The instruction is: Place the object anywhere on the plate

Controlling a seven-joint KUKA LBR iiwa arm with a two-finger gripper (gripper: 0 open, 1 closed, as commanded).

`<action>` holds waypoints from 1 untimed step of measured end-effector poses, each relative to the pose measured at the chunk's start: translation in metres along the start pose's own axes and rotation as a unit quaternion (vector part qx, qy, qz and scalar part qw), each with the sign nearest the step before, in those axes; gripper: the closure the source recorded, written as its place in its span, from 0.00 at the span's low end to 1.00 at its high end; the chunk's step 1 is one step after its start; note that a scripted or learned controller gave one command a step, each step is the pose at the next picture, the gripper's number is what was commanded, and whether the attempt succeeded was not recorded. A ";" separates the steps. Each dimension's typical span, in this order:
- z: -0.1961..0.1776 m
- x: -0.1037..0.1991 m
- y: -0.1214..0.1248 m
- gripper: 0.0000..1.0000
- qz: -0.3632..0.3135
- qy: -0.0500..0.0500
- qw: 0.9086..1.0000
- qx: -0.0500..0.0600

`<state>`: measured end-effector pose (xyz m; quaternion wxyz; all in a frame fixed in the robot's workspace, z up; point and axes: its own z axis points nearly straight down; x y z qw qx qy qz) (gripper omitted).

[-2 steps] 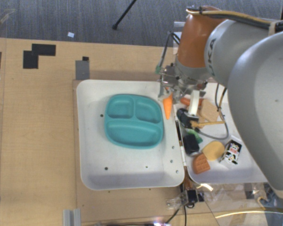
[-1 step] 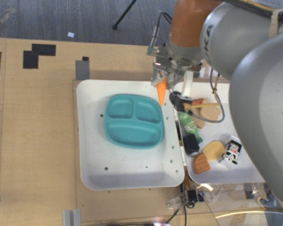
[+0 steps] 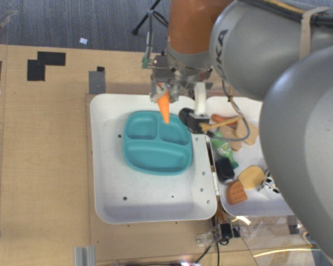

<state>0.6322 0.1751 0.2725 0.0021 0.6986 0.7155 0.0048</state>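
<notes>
Camera view has the gripper point(image 3: 164, 93) pinching the carrot point(image 3: 164, 109) over the plate point(image 3: 157, 149)'s far rim; released here, it could roll off.

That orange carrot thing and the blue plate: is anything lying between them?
No. In the camera view the carrot hangs from the claw, its tip over the plate's top rim, with nothing between them.

Plate point(image 3: 157, 148) compartments bare; toys point(image 3: 235, 170) crowd right bin point(image 3: 255, 206)
</notes>
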 end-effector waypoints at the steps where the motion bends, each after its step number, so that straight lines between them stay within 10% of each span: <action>1: 0.000 -0.002 0.000 0.00 0.001 -0.001 1.000 0.000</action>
